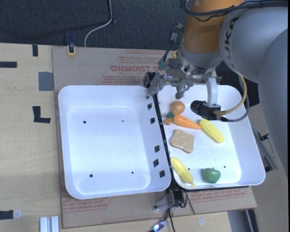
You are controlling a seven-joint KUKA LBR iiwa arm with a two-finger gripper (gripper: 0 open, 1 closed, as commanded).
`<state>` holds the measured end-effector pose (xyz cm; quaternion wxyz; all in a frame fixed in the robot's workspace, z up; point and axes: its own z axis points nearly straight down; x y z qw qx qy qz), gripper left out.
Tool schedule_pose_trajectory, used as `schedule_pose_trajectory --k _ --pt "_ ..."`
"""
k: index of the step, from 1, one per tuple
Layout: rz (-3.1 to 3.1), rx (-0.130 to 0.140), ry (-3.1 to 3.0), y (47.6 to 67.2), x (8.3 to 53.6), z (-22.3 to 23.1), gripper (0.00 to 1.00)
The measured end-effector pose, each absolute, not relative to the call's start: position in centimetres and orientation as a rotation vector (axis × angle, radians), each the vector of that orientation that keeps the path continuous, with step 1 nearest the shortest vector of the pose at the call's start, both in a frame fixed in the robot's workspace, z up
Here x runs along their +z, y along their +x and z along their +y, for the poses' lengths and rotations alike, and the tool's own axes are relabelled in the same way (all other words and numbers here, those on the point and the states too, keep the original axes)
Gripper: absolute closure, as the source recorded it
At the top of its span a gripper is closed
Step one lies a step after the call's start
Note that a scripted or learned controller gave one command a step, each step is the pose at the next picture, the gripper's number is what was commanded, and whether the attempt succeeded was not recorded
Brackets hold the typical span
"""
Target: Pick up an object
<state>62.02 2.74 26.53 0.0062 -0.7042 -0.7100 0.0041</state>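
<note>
My gripper hangs over the far left corner of the right bin, just above the divider between the bins. It is open, with nothing between its fingers. Just below it lie a small brown round piece and an orange carrot. A yellow corn cob sits to the carrot's right. A tan bread slice lies in the middle of the bin. At the near edge are a yellow banana and a green pepper.
The left bin stands beside the right one, sharing a raised rim with black marks. A black cable end dangles from the arm over the right bin. The grey arm covers the right bin's far right side.
</note>
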Motion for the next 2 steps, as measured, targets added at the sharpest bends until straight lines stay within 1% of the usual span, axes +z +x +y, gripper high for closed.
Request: schedule_pose_trajectory --k 1,2 --pt "-2.235 -0.022 -2.228 64.7 48.8 2.7 0.0" --pt "-2.223 0.018 -2.203 63.3 34.6 11.0 0.0"
